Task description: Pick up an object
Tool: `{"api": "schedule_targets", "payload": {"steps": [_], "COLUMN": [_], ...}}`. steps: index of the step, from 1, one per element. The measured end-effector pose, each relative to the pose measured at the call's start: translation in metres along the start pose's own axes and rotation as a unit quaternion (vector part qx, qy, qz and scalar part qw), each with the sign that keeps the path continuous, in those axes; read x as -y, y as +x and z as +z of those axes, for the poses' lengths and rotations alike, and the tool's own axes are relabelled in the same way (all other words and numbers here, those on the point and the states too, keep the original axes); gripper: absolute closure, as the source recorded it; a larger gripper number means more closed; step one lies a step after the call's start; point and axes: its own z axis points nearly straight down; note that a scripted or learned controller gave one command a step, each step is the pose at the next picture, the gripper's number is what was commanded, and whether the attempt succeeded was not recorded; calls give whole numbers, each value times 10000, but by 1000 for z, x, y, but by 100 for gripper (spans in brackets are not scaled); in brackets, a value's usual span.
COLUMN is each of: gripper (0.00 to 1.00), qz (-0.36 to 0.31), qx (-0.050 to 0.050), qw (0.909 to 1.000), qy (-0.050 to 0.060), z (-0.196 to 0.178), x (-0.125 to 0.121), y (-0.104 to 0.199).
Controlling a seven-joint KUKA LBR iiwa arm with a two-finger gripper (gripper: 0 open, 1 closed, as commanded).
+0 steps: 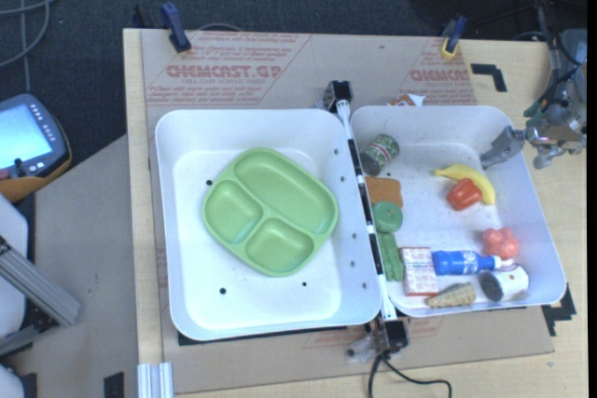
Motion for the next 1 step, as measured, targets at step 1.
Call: {"api": "schedule_targets", "payload": {"steps": [1], "gripper": [0], "qz": [-1], "qx": [35], "qw": [10000], "qy": [-65], "z": [125], "x": [-22], "y": [12]}}
